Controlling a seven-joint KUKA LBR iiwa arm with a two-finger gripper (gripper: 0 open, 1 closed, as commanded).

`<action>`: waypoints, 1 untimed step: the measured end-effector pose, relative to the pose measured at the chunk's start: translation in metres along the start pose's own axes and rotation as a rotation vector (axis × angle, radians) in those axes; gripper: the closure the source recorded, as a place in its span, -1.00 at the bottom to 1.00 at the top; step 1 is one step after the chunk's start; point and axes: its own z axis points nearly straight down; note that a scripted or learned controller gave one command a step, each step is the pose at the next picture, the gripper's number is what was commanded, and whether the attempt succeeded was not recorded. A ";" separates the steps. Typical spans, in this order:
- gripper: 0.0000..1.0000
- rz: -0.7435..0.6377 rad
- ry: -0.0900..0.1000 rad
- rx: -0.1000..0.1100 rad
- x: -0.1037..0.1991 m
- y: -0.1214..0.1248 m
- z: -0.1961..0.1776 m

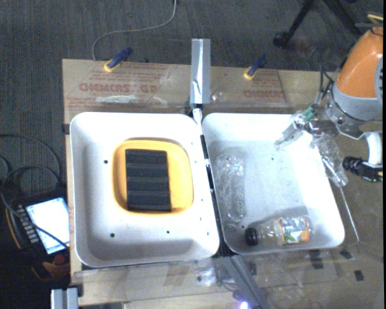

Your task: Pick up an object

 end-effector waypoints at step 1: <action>-1.00 -0.131 0.002 0.000 -0.021 -0.084 0.002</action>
